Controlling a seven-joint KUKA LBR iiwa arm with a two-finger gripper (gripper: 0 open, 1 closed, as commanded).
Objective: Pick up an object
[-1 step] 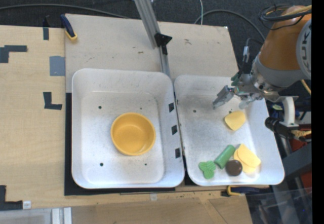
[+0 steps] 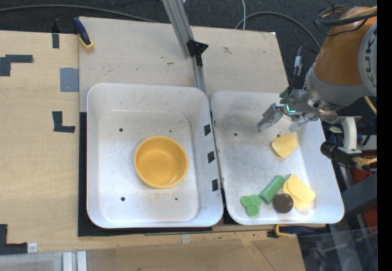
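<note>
My gripper (image 2: 283,120) hangs over the upper right part of the right bin (image 2: 245,147), its fingers spread open with nothing between them. Just below it lies a pale yellow wedge (image 2: 285,146). At the bin's front right sit a green cylinder (image 2: 271,189), a green leafy piece (image 2: 250,204), a brown ball (image 2: 282,203) and a yellow lump (image 2: 299,190), packed close together. A yellow bowl (image 2: 161,161) stands in the middle of the left bin (image 2: 110,116).
A grey metal pole (image 2: 174,6) slants up from the divide between the bins. Cables (image 2: 245,12) run across the dark floor behind the bench. A yellow-blue clamp (image 2: 82,34) sits at the board's back left corner.
</note>
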